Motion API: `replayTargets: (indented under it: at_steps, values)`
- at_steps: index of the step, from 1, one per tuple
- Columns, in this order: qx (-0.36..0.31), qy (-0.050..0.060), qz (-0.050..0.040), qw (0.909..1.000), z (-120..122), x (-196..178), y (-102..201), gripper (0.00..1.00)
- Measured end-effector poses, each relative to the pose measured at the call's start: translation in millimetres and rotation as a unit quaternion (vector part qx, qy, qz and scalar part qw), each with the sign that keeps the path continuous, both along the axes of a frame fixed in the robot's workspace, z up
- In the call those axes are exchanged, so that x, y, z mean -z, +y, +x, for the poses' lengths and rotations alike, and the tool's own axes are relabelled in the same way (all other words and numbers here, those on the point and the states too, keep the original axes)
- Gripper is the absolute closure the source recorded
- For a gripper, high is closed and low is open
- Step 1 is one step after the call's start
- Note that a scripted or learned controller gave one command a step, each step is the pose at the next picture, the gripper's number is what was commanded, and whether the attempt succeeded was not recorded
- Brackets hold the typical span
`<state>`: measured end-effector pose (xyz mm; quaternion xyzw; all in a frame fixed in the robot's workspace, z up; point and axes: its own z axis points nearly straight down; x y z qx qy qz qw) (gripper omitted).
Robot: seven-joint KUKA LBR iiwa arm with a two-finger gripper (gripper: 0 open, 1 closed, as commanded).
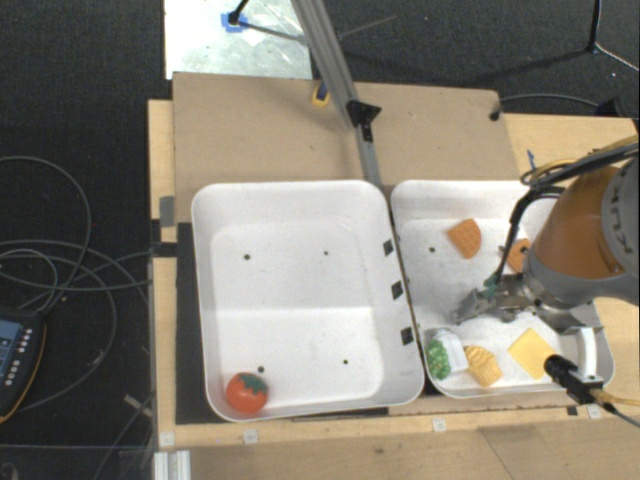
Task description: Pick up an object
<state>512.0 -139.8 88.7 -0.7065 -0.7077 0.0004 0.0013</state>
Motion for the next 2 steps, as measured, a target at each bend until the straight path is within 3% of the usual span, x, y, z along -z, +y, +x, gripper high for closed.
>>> replayTargets:
  at_steps: [1, 2]
  values:
    - [0.000, -0.003, -0.0005, 1.0000, 1, -13, -1, 1.00]
    - [-0.001, -0.004, -0.0015, 1.0000, 8, -58, -4, 1.00]
